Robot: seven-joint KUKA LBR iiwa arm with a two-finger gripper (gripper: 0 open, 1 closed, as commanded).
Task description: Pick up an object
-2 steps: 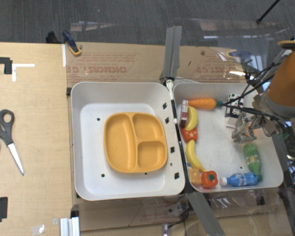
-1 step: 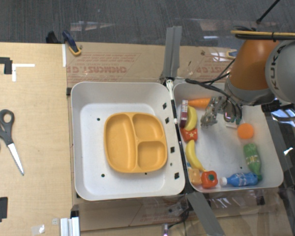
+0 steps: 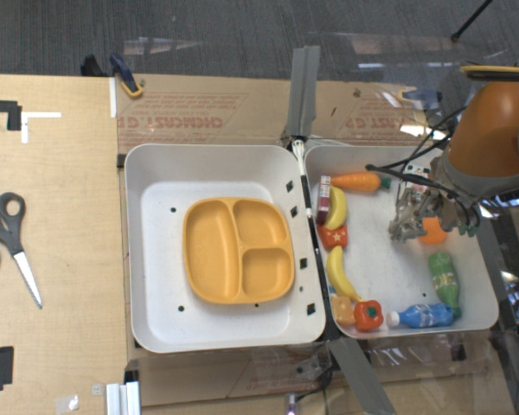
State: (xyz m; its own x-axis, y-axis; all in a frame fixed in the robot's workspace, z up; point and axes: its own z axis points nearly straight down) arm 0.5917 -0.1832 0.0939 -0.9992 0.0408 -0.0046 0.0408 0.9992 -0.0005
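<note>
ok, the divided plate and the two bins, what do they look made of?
Divided plate: likely moulded plastic, matte yellow-orange, with rounded compartment walls in one even colour. Left bin and right bin: probably thin formed plastic, smooth white with a slight sheen and rounded corners. Coated metal can't be ruled out.

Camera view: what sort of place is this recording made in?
Most likely a robotics lab bench set up for pick trials. Two white bins sit side by side, one holding a yellow divided plate, the other toy food such as a carrot; the arm reaches in, and scissors lie nearby.
</note>
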